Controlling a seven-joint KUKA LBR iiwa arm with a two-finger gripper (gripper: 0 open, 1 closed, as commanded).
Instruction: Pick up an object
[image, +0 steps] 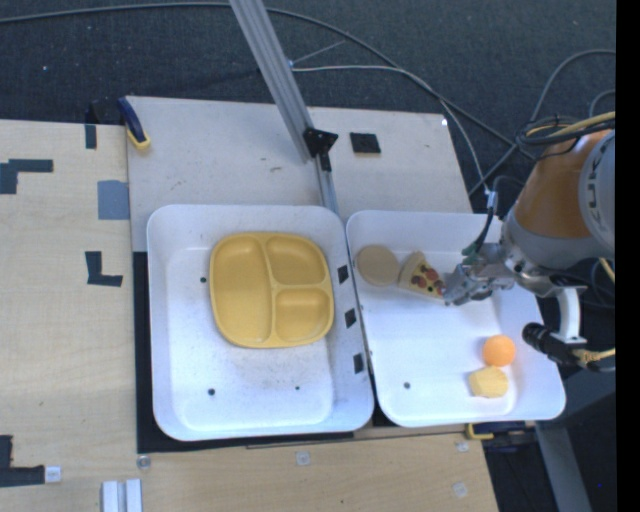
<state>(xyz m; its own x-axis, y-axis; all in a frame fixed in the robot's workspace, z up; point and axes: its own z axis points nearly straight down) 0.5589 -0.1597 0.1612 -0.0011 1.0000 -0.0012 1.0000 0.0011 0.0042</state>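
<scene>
Two shallow white bins are seen side by side on the bench. One yellow divided plate (271, 289), with three compartments, is laid in the left bin (180, 400). Four small things are counted in the right bin (440, 400): one round tan disc (377, 265) near the bin's upper left, one toy pizza slice (420, 275) lying just beside that disc and touching or nearly touching it, one orange ball (499, 350) toward the right wall, and one pale yellow lump (488, 382) just below the ball, close to it. The gripper (462, 287) is lowered into the right bin, just to the right of the pizza slice, its tip at or against the slice's right end. How far the jaws are spread cannot be told, as they are seen as a dark, blurred mass; nothing is shown clearly between them.
</scene>
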